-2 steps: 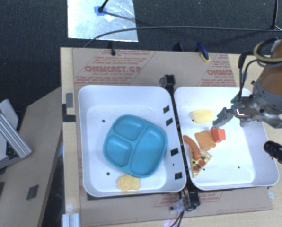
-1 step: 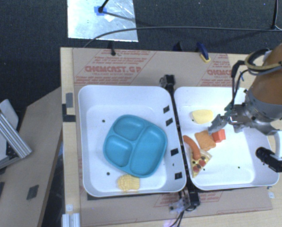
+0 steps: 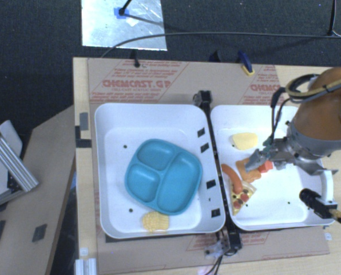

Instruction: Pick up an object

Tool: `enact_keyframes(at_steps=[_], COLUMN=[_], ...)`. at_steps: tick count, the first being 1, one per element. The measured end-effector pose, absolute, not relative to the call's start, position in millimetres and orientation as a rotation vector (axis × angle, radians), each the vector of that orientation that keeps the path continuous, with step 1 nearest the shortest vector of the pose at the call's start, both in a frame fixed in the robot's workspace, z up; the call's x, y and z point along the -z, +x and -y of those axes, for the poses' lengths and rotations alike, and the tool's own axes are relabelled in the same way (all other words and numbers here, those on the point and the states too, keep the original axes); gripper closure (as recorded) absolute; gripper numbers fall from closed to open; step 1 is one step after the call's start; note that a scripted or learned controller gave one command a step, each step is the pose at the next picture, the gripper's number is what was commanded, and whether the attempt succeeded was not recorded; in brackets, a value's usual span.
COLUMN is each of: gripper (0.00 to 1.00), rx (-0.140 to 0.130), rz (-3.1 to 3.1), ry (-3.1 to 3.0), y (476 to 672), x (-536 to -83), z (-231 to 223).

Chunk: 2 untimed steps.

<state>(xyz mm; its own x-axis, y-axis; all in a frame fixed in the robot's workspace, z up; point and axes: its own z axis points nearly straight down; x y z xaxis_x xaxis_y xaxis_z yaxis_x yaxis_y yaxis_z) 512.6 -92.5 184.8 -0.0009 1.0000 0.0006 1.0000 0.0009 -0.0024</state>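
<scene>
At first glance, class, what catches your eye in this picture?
The blue tray in the left bin stands out most, with a yellow item just below it. In the right bin the gripper hangs low over small orange and yellow food items.

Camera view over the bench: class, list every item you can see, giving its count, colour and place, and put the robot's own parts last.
Shallow white plastic bins: two, white, side by side on the bench.
Blue divided plastic plate: one, blue, three compartments, middle of the left bin.
Pale yellow knobbly toy food piece: one, yellow, left bin, just below the plate, near the front wall.
Smooth yellow rounded toy piece: one, yellow, right bin, upper left part.
Orange sausage-shaped toy: one, orange, right bin, near the divider.
Toy pizza slice: one, yellow and red, right bin, below the sausage.
Small red toy piece: one, red, right bin, beside the gripper.
Two-finger gripper: one, grey, low over the right bin's toys.
</scene>
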Motion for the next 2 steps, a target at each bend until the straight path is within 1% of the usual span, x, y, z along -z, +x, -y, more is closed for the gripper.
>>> enact_keyframes(at_steps=[1, 2], gripper=[0.0, 1.0], rx=[-0.002, 0.002], rz=[2.22, 2.225], ry=[-2.219, -2.221], y=[509.5, 511.2], x=[-123, -137], z=[95, 96])
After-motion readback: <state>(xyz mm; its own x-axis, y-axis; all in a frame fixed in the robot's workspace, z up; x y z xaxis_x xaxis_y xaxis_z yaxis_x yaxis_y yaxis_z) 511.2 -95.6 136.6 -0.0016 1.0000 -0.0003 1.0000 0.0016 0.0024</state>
